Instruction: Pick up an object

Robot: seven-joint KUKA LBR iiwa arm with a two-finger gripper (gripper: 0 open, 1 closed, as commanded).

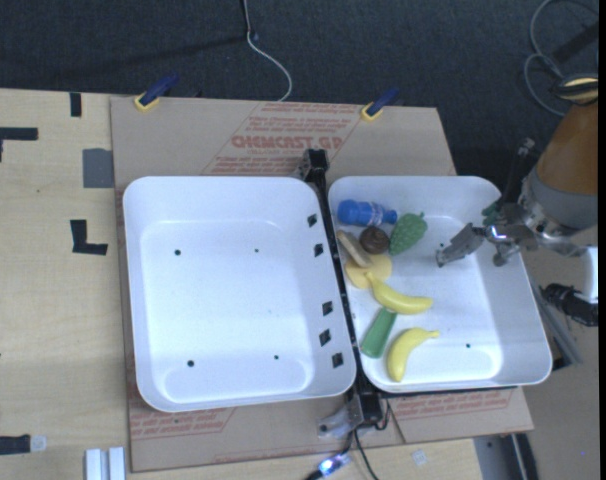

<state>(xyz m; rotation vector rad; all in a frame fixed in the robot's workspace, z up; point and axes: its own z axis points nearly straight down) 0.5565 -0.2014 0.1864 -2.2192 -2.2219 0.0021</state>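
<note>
Your candidates all sit in the right bin (503, 268), crowded along its left wall: a blue bottle (367, 213) at the top, a green bumpy fruit (408, 233) just beside it, a brown round piece (374, 239) below the bottle, a pale yellow piece (368, 268) touching that, then an upper banana (401, 299), a green cucumber (379, 332) and a lower banana (407, 351) toward the near edge. They read as toy plastic food: likely light, stiff, smooth and a bit slippery, prone to skidding or rolling if pinched off-centre. The lower banana looks the easiest take, since it lies slightly apart from the pile; close across its narrow middle, square to the curve. The cucumber would want the same treatment across its width. The upper cluster is packed tight, so expect neighbours to get nudged there. The gripper (461, 248) hangs over the bin's upper right part, apart from every object, with nothing between its fingers; whether they stand open or closed you cannot tell from this angle. The left bin (143, 268) lies alongside, both on a cardboard sheet (283, 138) on the tabletop (43, 288).
</note>
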